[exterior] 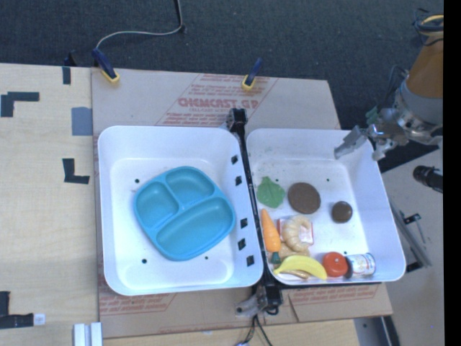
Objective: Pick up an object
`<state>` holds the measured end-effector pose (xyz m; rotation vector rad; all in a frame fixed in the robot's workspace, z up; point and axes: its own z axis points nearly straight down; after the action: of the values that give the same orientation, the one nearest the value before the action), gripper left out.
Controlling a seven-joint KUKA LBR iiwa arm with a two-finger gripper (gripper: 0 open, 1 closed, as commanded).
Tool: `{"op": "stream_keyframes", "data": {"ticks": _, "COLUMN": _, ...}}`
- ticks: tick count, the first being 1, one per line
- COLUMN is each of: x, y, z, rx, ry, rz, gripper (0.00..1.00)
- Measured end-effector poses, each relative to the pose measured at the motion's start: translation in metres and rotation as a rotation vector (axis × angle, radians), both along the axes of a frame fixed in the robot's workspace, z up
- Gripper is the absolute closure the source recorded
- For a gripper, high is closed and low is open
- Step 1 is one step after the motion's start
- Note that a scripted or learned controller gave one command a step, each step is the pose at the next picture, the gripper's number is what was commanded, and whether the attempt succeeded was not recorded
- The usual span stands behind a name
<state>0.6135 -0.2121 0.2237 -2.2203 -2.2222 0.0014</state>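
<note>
I see the gripper (358,141) hanging over the far right corner of the right bin (374,193), at the end of the grey arm with its orange band (426,71). Its fingers stand apart with nothing between them.

Contents of the right bin:
- A green leaf-shaped piece (270,192) lies near the left wall, just beside the divider.
- A brown round patty (304,197) lies near the middle; a smaller dark brown round piece (341,211) sits toward the right wall, apart from it.
- An orange carrot (270,231) lies along the left wall.
- A pale pastry-like item (295,233) sits just beside the carrot, on a small red and white packet.
- A yellow banana (302,267), a red tomato (334,264) and a small can (360,264) line the near wall.

The left bin (115,193) holds a blue divided plate (185,212) at its middle.
</note>
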Motion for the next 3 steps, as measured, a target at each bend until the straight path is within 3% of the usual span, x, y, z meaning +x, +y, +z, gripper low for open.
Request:
{"op": "stream_keyframes", "data": {"ticks": 1, "x": 0.021, "y": 0.045, "z": -0.137, "rx": 0.000, "ry": -0.005, "rz": 0.001, "gripper": 0.00}}
{"op": "stream_keyframes", "data": {"ticks": 2, "x": -0.031, "y": 0.058, "z": -0.137, "rx": -0.002, "ry": -0.005, "rz": -0.001, "gripper": 0.00}}
{"op": "stream_keyframes", "data": {"ticks": 3, "x": -0.047, "y": 0.072, "z": -0.137, "rx": -0.004, "ry": -0.008, "rz": -0.001, "gripper": 0.00}}
